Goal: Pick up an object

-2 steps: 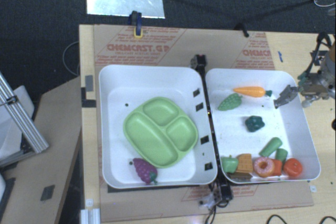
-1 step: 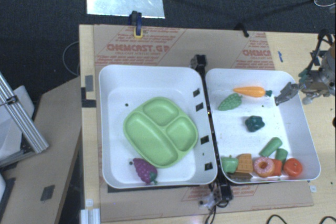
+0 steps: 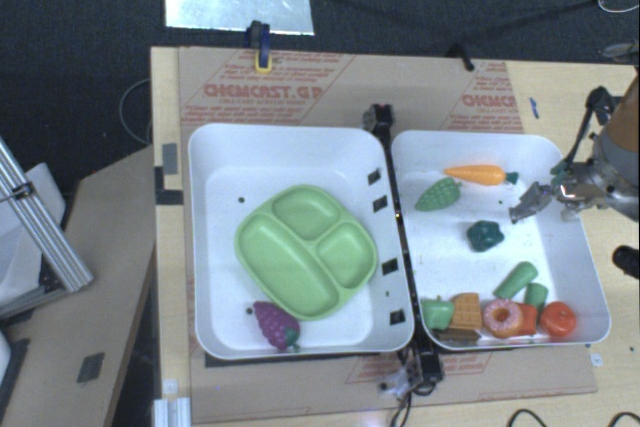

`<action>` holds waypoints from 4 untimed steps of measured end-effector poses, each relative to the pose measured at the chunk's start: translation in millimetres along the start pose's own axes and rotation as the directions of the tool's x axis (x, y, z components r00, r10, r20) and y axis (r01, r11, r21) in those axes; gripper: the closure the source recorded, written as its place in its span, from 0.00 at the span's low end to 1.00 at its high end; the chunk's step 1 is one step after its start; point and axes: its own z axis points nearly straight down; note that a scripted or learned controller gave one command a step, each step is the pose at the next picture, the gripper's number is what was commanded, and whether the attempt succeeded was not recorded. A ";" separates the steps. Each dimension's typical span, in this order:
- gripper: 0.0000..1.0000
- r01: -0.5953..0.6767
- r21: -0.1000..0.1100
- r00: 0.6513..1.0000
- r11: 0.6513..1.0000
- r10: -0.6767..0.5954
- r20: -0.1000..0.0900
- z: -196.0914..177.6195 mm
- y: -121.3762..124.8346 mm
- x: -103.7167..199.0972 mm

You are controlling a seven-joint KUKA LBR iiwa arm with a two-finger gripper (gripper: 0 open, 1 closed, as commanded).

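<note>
Tool (image 3: 527,204) hangs over the right bin (image 3: 575,245), and we cannot tell how it is set; nothing shows in it. Our nearest pick is the dark green toy (image 3: 485,235), just left of and below it, lying free of its neighbours. We should centre over it before descending. The carrot (image 3: 477,175) sits up-left, the corn (image 3: 437,194) further left, and the donut (image 3: 499,317) well below among crowded toys.

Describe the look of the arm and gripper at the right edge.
The arm is grey metal with an orange band above the wrist. A dark cable runs along its upper side. The gripper is slim, grey and dark, ending in narrow fingers.
</note>
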 end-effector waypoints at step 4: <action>1.00 0.002 -0.010 1.000 1.000 -0.002 0.004 92.4 3.2 -5.7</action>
